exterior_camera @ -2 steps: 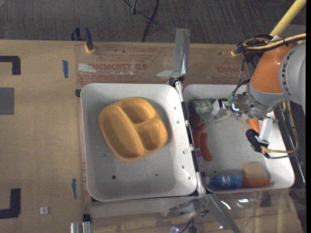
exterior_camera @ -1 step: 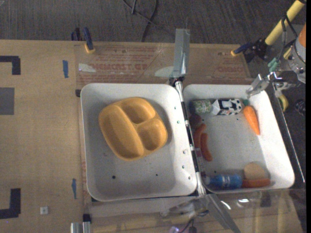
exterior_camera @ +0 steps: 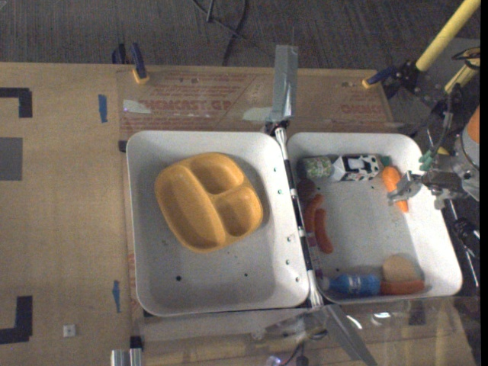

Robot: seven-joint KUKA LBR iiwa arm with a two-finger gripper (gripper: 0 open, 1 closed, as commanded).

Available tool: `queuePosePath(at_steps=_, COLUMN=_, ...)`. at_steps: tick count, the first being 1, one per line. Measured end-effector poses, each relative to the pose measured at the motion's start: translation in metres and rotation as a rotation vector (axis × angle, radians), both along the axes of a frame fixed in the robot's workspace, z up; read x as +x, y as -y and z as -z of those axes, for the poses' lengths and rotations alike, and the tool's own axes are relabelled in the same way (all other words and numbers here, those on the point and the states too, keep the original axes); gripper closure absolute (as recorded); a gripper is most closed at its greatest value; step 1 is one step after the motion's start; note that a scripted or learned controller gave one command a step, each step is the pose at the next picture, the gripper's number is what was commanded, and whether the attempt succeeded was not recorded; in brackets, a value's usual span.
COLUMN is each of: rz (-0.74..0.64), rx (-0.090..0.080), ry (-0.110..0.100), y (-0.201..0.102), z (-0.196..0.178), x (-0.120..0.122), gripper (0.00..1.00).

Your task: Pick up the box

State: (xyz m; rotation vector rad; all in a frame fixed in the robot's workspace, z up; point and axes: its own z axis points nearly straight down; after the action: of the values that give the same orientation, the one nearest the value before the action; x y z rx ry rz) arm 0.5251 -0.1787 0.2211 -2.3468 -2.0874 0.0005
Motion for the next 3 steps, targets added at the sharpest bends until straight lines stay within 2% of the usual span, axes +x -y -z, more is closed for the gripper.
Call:
queuePosePath(at_steps=1, rz=0.097, rx=0.001, ry=-0.001, y=-0.028, z=-0.033, x=-0.045, gripper=0.0)
queuePosePath(at_steps=2, rz=0.099, rx=0.0, ry=0.001, y=-0.027, z=-0.043, x=-0.045, gripper=1.0)
queuePosePath(at_steps=3, rz=0.139, rx=-0.002, ry=0.007, y=0.003, z=0.134, x=-0.041, gripper=1.0)
